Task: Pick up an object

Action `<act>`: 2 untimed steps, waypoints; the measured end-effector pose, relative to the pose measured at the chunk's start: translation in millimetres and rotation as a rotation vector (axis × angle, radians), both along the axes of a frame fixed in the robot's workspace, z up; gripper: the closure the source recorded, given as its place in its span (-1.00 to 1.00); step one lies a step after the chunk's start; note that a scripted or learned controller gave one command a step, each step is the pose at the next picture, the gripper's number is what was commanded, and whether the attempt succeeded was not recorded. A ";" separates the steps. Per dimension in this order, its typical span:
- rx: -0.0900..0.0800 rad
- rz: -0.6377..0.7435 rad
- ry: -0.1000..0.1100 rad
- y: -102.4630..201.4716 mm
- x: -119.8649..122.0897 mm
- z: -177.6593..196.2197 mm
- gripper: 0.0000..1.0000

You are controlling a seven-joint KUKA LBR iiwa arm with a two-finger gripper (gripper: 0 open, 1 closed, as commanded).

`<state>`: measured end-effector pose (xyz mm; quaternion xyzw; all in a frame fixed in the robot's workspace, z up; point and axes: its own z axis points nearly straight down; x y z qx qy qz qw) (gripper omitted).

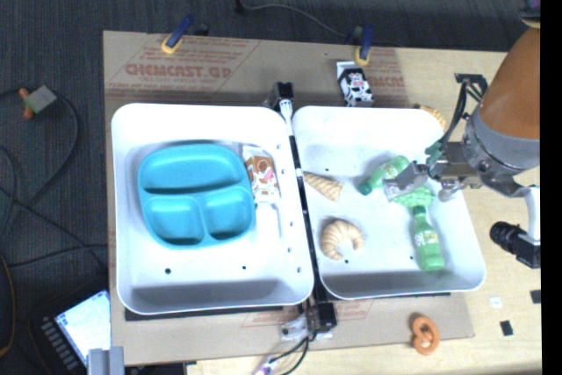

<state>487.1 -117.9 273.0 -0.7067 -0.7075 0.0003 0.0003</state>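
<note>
Green bottle [428, 239] lying in the right bin [351, 123], toward its right wall.
We are seeing the gripper [406, 182] hanging just above the bottle's far end, beside a green toy [383, 173]; whether it is spread or pressed together we cannot tell.

Bench [176, 75] bears two bins [299, 123], perhaps a pretzel [424, 334].

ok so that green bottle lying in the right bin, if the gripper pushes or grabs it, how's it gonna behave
The green bottle lies on its side, so a sideways push would likely roll it across the right bin. It looks like smooth plastic, probably light and a bit slippery. The gripper sits near its neck, where a pinch could make it pivot.
</note>
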 end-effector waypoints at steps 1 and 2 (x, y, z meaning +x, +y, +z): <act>-0.003 -0.002 -0.009 -34.0 32.0 -185.1 -1.00; -0.006 -0.003 -0.011 -35.6 32.3 -175.3 1.00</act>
